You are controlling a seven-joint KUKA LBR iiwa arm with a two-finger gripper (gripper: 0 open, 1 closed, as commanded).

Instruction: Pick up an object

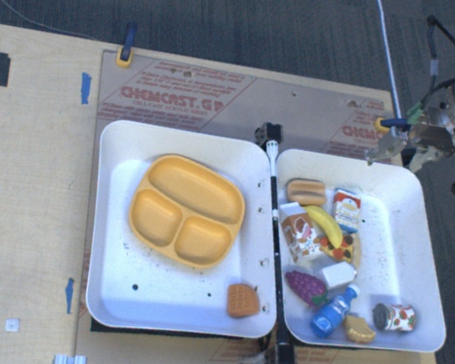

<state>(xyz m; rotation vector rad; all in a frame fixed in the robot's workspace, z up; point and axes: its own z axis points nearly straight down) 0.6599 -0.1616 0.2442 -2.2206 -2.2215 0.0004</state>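
Observation:
My gripper (pixel 398 155) hangs above the far edge of the right bin (pixel 427 275), open, with nothing between its fingers. The right bin holds a heap of toy food: a hot dog (pixel 306 189), a banana (pixel 325 225), a small red and white carton (pixel 345 210), a printed snack bag (pixel 303 241), purple grapes (pixel 306 286), a white block (pixel 337 276), a blue bottle (pixel 333 311), a tan pastry (pixel 359 329) and a small can (pixel 395 316). All of them lie nearer the camera than the gripper.
The left bin (pixel 110 227) holds a yellow three-part plate (pixel 187 210) and a brown cookie (pixel 244 300) near its front right corner. A black clamp (pixel 268 134) sits where the bins meet at the far side. Cardboard (pixel 181 94) lies beneath both bins.

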